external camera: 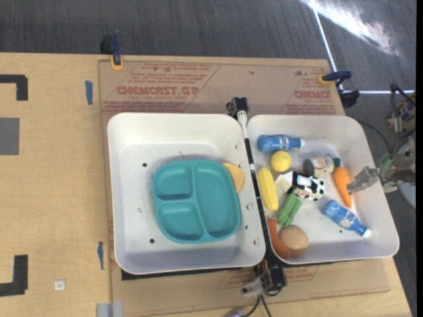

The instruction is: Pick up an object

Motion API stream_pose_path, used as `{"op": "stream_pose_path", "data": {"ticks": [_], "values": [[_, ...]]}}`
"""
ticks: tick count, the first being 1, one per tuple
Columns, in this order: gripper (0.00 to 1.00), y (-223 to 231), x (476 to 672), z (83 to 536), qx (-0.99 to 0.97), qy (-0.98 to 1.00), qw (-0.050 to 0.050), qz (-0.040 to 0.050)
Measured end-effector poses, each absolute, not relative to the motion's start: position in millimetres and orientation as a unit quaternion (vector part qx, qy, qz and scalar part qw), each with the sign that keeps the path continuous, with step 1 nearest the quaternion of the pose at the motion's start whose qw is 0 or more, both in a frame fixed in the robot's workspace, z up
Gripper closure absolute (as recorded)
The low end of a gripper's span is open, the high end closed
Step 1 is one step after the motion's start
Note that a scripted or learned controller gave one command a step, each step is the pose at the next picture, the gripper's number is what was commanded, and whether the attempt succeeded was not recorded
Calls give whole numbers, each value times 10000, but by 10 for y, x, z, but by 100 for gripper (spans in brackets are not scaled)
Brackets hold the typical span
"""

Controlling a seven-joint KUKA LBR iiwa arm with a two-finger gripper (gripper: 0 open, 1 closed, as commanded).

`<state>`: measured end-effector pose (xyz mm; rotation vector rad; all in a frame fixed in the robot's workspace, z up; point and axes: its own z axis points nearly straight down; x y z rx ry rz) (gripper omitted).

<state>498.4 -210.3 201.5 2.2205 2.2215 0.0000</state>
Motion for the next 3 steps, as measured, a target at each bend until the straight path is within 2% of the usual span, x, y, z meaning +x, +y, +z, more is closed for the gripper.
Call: {"op": "stream_pose_path", "data": {"ticks": [1,2,3], "values": [[0,-1713,5123,860,6809,7323,18,14],[0,-1808,5866,862,6287,7776,-113,-8],[0,-2013,5593,859,4616,8871,8,1]]}}
